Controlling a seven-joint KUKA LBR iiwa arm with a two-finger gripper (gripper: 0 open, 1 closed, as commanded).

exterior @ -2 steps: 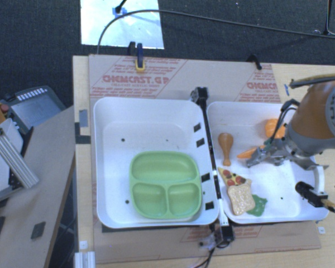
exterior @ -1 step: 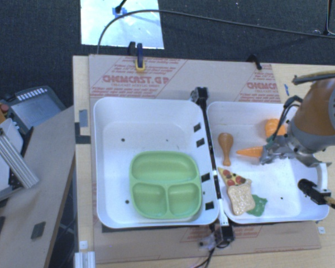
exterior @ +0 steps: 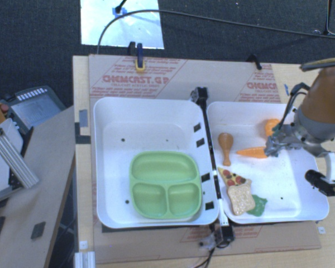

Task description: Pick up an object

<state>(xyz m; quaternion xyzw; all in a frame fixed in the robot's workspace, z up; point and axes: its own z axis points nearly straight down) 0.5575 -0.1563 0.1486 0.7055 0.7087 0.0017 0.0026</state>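
The right bin (exterior: 301, 205) holds several toy foods. An orange carrot (exterior: 250, 153) lies across its middle. A brown drumstick (exterior: 226, 148) rests to the carrot's left. Near the front lie a pizza slice (exterior: 233, 177), a slice of toast (exterior: 241, 199) and a green leaf (exterior: 258, 205). An orange round piece (exterior: 271, 127) sits at the back, partly behind the arm. My gripper (exterior: 272, 148) is down in this bin at the carrot's right end, touching or nearly touching it.
The left bin (exterior: 117, 127) carries a green divided plate (exterior: 165, 184). A black divider clip strip (exterior: 206, 149) runs between the bins. The grey arm with its orange band (exterior: 326, 102) enters from the right. A black part (exterior: 319, 182) juts over the right bin's edge.
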